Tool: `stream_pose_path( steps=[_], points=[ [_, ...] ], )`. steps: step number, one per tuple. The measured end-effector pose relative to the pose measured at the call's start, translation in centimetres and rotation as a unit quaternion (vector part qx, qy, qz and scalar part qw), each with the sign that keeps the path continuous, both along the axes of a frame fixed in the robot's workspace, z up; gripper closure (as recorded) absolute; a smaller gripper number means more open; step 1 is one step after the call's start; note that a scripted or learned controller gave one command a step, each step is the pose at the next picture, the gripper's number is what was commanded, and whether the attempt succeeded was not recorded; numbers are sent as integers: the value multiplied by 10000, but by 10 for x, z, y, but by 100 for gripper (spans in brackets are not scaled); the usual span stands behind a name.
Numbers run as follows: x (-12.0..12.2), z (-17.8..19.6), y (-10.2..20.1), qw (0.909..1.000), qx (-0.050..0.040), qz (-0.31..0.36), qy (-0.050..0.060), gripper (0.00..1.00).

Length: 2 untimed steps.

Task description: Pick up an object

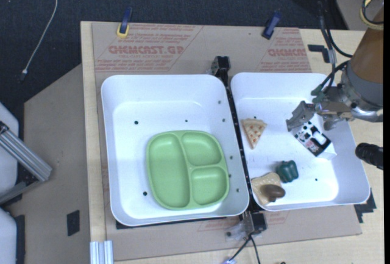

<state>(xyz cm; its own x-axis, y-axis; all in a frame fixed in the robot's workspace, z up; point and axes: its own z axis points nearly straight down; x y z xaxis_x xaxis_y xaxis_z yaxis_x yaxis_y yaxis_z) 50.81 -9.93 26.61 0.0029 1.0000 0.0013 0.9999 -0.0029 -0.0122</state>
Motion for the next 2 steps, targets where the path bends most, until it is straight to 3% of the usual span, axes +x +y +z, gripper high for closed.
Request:
stream_pose_path(
  steps=[1,2],
  points=[
    [2,6,0,10000,-7,13,-60,0],
    [-8,-43,3,10000,2,11,-30,0]
  ],
)
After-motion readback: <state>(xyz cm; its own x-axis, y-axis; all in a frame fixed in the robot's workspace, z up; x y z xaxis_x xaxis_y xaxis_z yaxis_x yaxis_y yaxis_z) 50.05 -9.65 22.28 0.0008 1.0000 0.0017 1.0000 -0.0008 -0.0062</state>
